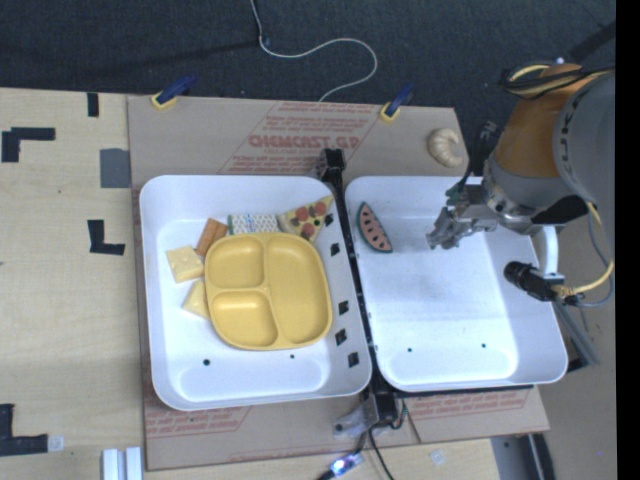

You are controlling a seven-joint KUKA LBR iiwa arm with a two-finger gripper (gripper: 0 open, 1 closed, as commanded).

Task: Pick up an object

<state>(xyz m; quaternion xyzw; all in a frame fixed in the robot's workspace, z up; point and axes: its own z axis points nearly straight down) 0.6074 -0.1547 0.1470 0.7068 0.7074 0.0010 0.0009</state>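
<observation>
A watermelon slice toy (375,228) lies in the right bin (460,358) near its back left corner. My gripper (446,234) hangs over the same bin's back part, a short way right of the slice and apart from it. Nothing shows between its fingers. In the left bin (180,368) a yellow divided plate (268,290) lies flat. Around its back and left edges lie a pizza slice toy (308,216), a green-white piece (252,224), a brown cracker (210,236) and two pale yellow cheese pieces (185,264).
A beige lump (447,147) sits on the cardboard behind the right bin. Blue-yellow clamps (173,91) hold the cardboard's back edge. A white cable (320,53) loops over the dark floor behind. The arm's grey body and orange band (535,133) fill the right side.
</observation>
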